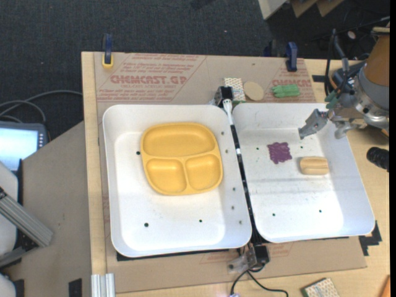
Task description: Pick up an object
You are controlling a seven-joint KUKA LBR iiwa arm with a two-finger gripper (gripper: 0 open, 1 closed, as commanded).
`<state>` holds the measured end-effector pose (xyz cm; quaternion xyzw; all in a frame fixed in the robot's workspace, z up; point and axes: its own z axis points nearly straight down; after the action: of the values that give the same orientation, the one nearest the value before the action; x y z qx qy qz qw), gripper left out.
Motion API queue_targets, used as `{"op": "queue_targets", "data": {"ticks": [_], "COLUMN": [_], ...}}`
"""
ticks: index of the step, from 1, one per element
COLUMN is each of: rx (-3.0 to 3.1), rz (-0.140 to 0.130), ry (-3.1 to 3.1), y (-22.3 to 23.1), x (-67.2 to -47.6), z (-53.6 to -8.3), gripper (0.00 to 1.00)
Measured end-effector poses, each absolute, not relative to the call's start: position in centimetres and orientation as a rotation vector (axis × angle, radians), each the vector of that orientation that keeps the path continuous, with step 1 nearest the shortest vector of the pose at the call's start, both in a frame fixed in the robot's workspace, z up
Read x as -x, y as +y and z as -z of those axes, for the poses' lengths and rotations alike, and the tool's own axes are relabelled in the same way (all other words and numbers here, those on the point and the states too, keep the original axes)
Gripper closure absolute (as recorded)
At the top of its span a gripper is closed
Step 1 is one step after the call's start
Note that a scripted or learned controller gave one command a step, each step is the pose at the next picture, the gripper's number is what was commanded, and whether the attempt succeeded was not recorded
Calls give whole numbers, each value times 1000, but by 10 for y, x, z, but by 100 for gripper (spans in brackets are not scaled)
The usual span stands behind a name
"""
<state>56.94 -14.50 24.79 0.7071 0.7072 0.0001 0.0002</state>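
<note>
From my seat I see the gripper (323, 124) hanging over the upper right part of the right bin (346, 221), its fingers spread apart with nothing between them. Below it in that bin lie a purple lump (279, 151) and, just to its right, a tan bread roll (314, 165), the two apart and unblocked. The left bin (124, 221) holds a yellow divided plate (182, 157); a green piece (286, 91) and a tan disc (253, 91) sit on the bench behind.

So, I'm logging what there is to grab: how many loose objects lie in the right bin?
2: a purple grape bunch near the middle, and a tan bread roll just right of it.
</note>
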Motion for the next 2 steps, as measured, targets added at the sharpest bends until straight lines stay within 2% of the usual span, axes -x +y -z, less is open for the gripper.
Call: {"op": "queue_targets", "data": {"ticks": [1,2], "rx": [-2224,-2220], "rz": [6,-2], "ry": [2229,2219], "y": [-146,-147], "x": [-600,-601], "z": [-104,-122], "gripper": [0,100]}}
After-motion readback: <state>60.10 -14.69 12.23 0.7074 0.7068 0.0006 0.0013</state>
